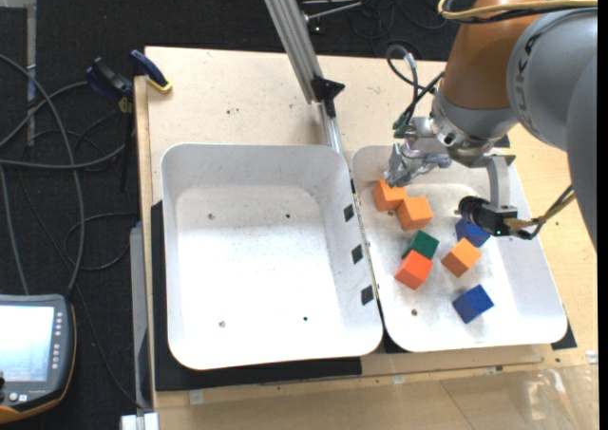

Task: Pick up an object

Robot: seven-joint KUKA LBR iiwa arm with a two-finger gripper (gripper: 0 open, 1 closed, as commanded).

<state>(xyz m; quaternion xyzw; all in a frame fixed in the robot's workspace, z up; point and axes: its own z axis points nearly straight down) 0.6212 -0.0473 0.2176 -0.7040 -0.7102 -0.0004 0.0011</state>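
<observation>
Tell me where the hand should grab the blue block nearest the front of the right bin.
Grip the blue block across two opposite flat sides, coming straight down from above. It lies apart from the other blocks, turned at an angle, so the hand likely needs matching rotation.

- You get bright, even light from overhead; the white bins (256,257) look nearly washed out.
- Shadows under the blocks (415,269) are soft and short.
- Focus is slightly soft throughout, and the dark floor (66,181) loses detail.
</observation>
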